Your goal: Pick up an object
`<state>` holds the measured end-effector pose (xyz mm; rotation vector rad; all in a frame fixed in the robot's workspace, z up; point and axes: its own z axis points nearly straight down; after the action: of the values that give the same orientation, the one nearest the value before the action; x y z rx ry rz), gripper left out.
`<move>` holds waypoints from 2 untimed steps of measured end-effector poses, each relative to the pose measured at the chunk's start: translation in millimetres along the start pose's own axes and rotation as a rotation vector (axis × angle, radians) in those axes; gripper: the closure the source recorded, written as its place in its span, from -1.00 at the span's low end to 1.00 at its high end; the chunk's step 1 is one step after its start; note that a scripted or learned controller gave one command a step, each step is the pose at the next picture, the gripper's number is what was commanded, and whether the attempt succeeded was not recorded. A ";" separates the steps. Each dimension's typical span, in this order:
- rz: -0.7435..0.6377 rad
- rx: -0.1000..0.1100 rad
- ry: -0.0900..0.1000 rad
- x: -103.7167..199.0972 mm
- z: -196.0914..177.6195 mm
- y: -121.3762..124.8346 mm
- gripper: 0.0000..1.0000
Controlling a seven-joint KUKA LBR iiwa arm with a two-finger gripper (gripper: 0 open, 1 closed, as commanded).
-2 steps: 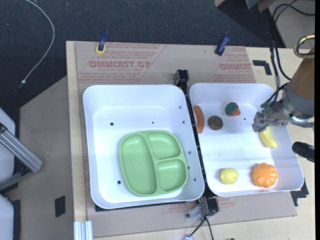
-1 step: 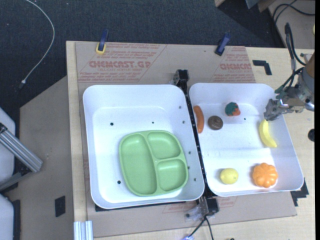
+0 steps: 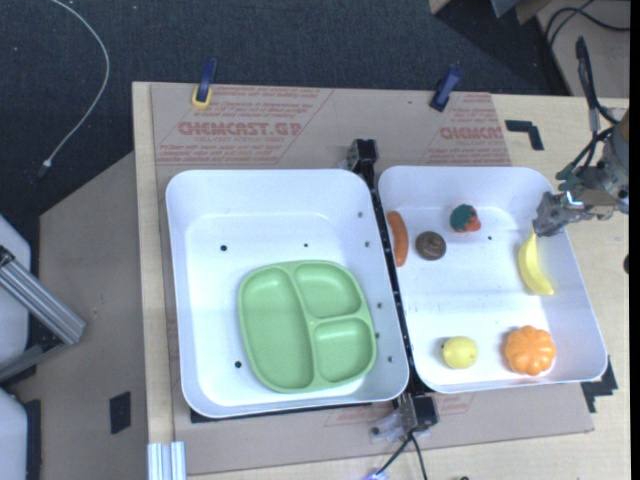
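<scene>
The right bin (image 3: 560,368) holds several small items. A yellow banana (image 3: 534,267) lies near its right wall, with an orange pumpkin (image 3: 528,350) and a yellow lemon (image 3: 459,352) near the front. Toward the back sit a green and red fruit (image 3: 463,218), a brown round piece (image 3: 430,245) and an orange sausage-shaped piece (image 3: 398,238) against the left wall. My gripper (image 3: 548,220) hangs over the bin's right back corner, just above the banana's top end. Nothing is seen held in it.
The left bin (image 3: 200,218) carries a green divided plate (image 3: 305,323) toward its front. A black clamp (image 3: 362,154) sits between the bins at the back. Yellow (image 3: 204,84) and blue (image 3: 446,87) clips hold the cardboard's far edge.
</scene>
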<state>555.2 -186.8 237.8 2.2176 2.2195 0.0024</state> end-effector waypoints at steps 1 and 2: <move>-0.005 0.006 0.005 55.8 12.0 12.6 1.00; -0.005 0.006 0.004 102.9 19.7 18.5 1.00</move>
<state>573.7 -83.8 218.0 2.2177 2.2296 0.0002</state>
